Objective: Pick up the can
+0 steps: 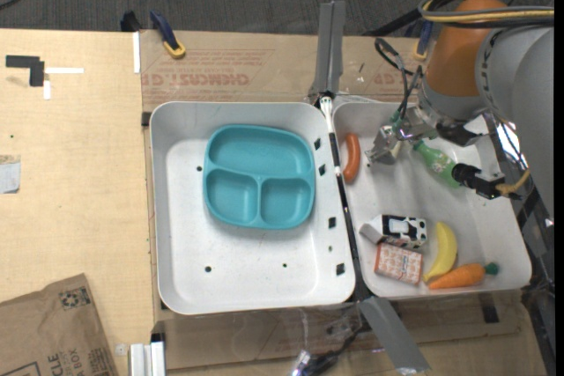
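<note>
Meanwhile gripper [385,147] low in right bin [507,229], near hot dog [351,157].

Two white bins [167,216] are counted. One teal tray [259,177] is seen in the bin at nine o'clock. In the bin at three o'clock are found one sausage [351,157], one green bottle [438,160], one carton [404,230], one box [399,263], one banana [443,249] and one carrot [458,276].
</note>
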Tool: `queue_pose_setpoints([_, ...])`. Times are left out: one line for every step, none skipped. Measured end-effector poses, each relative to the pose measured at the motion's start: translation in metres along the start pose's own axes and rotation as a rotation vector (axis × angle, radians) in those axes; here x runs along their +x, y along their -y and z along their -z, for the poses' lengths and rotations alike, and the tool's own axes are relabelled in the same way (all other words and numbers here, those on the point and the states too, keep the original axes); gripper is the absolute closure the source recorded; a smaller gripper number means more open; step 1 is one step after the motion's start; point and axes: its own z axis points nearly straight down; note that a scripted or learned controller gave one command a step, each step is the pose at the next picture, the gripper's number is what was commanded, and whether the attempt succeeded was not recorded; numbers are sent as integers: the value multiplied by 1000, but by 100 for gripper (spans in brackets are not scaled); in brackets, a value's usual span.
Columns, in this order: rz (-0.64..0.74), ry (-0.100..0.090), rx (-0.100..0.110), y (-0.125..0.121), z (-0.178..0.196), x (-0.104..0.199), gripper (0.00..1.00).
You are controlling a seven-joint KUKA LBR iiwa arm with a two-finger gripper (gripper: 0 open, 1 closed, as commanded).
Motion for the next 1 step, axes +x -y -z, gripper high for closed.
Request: queue_pose_setpoints([-25,1,-2,-26,92,54,100])
